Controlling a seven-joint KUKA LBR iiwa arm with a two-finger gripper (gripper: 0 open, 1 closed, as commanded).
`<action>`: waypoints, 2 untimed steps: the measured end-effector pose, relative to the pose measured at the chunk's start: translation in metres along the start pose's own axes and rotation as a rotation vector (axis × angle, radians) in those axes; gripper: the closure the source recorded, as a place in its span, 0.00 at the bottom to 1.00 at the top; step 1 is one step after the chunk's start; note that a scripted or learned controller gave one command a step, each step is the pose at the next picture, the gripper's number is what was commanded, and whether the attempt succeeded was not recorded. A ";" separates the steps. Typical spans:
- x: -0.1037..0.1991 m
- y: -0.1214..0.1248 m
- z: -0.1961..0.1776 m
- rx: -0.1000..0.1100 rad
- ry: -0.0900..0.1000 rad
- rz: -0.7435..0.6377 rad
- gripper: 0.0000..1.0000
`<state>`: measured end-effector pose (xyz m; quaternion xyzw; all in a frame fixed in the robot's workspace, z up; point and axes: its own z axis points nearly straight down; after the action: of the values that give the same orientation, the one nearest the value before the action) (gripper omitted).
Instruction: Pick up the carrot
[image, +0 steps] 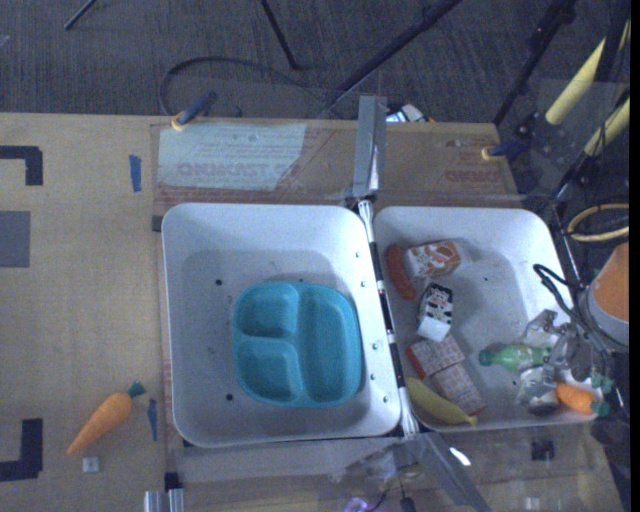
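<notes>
**Camera view: gripper low in the right bin, two orange candidates**

Camera view showed the gripper (548, 385) down in the right bin (520, 225), far right of the blue divided tray (298, 342). Whether it was spread or pressed together could not be told, and nothing could be seen pinched in it.

A small orange carrot-like piece (576, 398) lay just beside it. A plainer carrot (100, 421) with a green top lay on the bare bench (80, 300), below-left of the tray and outside both bins.

The likely trouble was crowding. A green bottle (512, 354) lay close to the gripper on the tray's side, so a closing grasp could catch or nudge it. The orange piece also sat near the bin's wall and might slip against it.

The bench was tan board marked with blue tape and black corner marks, and dark carpet and stand legs lay beyond it.
</notes>
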<state>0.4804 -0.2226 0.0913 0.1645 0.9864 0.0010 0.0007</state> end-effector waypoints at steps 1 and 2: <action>0.000 0.000 0.000 0.000 0.000 0.000 0.00; -0.003 0.002 -0.012 -0.004 -0.012 0.001 1.00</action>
<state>0.4841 -0.2218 0.1033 0.1652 0.9862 0.0020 0.0072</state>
